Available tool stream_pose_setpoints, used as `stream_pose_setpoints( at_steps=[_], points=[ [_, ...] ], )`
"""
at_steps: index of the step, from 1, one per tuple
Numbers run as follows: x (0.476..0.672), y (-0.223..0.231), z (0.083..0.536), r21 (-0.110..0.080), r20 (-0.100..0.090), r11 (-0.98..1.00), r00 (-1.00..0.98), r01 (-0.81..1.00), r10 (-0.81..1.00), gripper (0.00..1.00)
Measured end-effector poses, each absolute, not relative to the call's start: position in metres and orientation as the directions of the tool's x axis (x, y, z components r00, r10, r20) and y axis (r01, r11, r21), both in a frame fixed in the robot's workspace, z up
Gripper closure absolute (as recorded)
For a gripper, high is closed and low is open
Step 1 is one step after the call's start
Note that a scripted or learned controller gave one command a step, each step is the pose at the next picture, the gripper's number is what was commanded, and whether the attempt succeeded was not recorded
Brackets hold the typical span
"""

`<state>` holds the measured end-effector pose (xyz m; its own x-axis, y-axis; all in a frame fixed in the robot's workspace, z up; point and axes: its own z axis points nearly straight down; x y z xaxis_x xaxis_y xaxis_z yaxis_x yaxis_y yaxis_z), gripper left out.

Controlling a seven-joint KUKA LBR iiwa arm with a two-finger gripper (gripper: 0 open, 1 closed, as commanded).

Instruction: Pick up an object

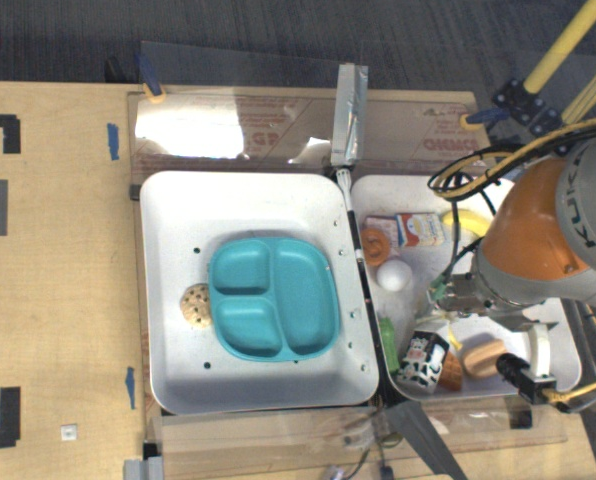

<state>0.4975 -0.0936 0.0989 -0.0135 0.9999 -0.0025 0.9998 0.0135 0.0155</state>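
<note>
Camera view: the hand [456, 308] sits low in the right bin [568, 368]; grip unreadable.

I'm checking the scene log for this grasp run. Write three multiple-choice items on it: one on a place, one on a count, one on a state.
1. Where does the cookie lie?
A. In the left bin, beside the teal tray
B. In the right bin
C. On the tray

2. How many compartments has the teal tray?
A. Two
B. Three
C. Five

3. How does the teal tray sit?
A. On its edge
B. Upside down
C. Flat, open side up

Answers:
1 A, the cookie lies on the left bin floor at the tray's left edge.
2 B, its dividers mark off three wells.
3 C, its wells face the camera.
</note>
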Motion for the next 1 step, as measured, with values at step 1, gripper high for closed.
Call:
stream_pose_setpoints(
  at_steps=[1],
  points=[
    [0.5327, -0.0528, 0.2422, 0.005, 0.001, -0.177, 0.177, 0.984, 0.984, 1.00]
  ],
)
